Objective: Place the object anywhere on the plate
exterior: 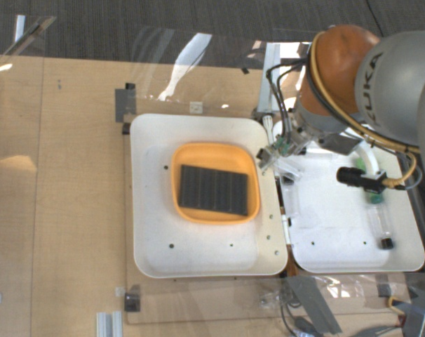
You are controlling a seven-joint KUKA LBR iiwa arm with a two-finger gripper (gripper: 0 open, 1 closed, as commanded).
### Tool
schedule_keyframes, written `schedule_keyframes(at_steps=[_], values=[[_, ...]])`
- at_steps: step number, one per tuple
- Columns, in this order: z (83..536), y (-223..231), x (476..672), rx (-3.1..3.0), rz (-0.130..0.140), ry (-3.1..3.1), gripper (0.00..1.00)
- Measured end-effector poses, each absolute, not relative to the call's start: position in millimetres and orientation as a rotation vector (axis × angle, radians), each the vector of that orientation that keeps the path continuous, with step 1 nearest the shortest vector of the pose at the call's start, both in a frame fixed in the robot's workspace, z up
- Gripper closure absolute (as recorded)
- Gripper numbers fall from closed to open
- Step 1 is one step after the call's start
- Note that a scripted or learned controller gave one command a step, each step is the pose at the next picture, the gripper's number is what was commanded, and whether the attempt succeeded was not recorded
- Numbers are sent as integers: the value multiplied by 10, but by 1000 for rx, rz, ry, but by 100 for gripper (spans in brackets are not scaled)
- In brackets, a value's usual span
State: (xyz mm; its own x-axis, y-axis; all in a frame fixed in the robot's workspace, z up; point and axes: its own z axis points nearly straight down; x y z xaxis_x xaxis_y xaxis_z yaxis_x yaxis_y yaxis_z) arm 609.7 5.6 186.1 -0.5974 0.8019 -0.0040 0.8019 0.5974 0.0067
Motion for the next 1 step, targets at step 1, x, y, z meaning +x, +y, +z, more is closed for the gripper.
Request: schedule_keyframes(at_steps=[1], values=[[1933,550,5545,1139,7,2921,100]])
